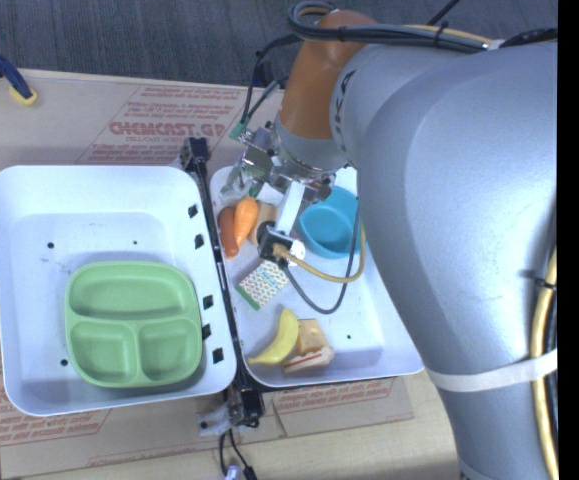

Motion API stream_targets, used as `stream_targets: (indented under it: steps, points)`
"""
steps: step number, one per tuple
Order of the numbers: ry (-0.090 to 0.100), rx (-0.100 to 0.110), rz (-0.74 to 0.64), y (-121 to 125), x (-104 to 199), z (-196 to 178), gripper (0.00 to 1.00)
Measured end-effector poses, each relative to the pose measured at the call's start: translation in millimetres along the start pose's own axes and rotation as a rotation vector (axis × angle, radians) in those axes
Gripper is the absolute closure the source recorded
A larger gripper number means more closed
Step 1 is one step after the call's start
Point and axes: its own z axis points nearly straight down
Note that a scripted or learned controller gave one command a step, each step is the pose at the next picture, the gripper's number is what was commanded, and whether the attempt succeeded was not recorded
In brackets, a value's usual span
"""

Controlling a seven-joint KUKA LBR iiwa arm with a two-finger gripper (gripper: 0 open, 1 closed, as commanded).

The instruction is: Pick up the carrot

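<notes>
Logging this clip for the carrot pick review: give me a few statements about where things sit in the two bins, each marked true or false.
1. The green divided plate lies in the left bin. True.
2. The carrot lies on the green divided plate. False: it is in the right bin, close to the divider between the bins.
3. The blue cup is in the right bin. True.
4. The banana lies at the far end of the right bin. False: it is near the front edge, beside a piece of toy food.
5. The gripper is over the right bin, by the carrot. True.
</notes>
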Motion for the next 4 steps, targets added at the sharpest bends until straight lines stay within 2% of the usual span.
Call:
stream_targets:
  steps: [1,2,3,4]
  points:
    - [0.001,0.005,-0.131,-20.8,23.5,0.9,0.00]
    - [0.000,0.004,-0.131,-20.7,23.3,0.8,0.00]
    - [-0.003,0.012,-0.140,-21.1,23.6,-8.5,1.00]
    - [0.003,0.005,0.720,-30.9,10.0,0.5,1.00]
